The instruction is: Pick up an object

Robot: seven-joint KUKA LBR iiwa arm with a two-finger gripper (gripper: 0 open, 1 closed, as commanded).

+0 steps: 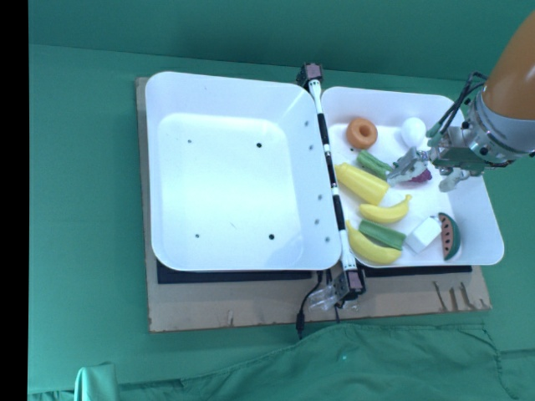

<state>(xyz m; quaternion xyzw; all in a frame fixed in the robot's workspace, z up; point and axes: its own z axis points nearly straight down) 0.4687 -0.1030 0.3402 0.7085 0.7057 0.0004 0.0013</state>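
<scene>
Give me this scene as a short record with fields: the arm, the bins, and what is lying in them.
arm: grey with orange band, reaching in from the right
gripper: low over the right bin, above a dark red item
left bin: white, shallow
right bin: white, holds toy food
items: orange donut, white egg, yellow corn, banana, white cube, watermelon slice
base: cardboard sheet on green cloth

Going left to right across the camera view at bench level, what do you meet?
Left bin → black-and-white divider rod → orange doughnut → white egg → watermelon slice → arm's orange band.
</scene>
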